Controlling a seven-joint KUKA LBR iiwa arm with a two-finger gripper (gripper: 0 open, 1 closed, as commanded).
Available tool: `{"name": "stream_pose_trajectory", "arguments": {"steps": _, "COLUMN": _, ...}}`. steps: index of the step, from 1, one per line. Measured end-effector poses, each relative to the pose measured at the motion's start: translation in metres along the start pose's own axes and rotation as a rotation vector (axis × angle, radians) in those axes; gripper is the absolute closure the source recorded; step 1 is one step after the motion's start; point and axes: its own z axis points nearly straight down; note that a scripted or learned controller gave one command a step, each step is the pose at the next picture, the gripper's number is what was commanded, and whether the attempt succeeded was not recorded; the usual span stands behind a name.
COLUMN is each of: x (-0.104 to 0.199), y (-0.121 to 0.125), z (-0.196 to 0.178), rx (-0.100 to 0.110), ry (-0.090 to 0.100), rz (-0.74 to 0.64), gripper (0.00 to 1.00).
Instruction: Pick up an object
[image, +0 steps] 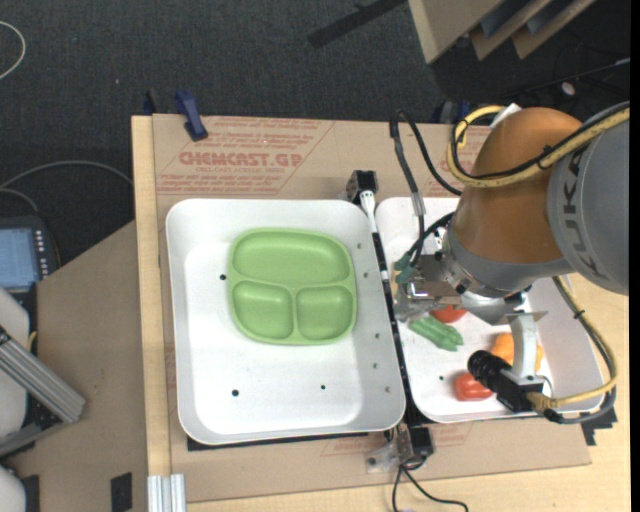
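Observation:
My gripper (416, 291) hangs low over the left side of the right bin (572, 345), close to the divider between the bins. Just below it a green, pod-shaped object (437, 333) lies on the bin floor. A small red object (449, 314) sits beside the pod, partly under the wrist. Nearer the front edge lie a red-orange object (471, 386) and an orange and yellow piece (506, 346). The arm's body hides much of the bin's far side.
In the middle of the left bin (200, 390) lies a green divided plate (292, 285). Both bins rest on a cardboard sheet (240, 150) on the bench. Cables run along the right bin's far and right edges.

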Motion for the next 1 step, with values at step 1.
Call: {"name": "stream_pose_trajectory", "arguments": {"steps": 1, "x": -0.0009, "y": 0.0011, "z": -0.0878, "rx": -0.006, "ry": -0.001, "rz": 0.007, "gripper": 1.00}}
